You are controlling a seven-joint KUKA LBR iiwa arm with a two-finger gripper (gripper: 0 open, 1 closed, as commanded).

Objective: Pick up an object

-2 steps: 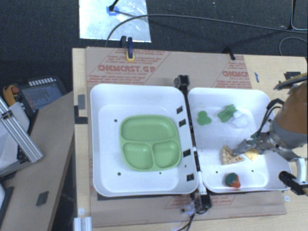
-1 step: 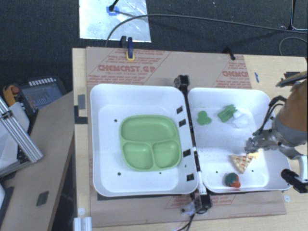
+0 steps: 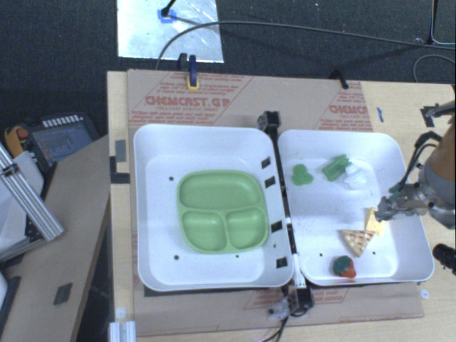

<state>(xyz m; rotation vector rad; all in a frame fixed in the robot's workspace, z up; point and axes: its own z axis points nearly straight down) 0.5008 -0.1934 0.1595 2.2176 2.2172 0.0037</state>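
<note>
A small yellow block lies near the right edge of the right bin, at the middle right of the frame, and the gripper sits right over its upper edge. The view is too coarse there to tell whether the pincer is spread or pinching, or whether it truly touches the block. Just below and left of the block lies a tan waffle wedge, its upper corner almost meeting the block. Lower still, near the bin's front wall, is a small red and green piece, perhaps a toy strawberry. Toward the upper part of the same bin sit a flat green leaf shape, a green ridged piece and, just right of it, a pale white lump that is hard to make out against the bin floor. The left bin holds a green divided tray, which fills its middle. The arm comes in from the right edge of the frame.
</note>
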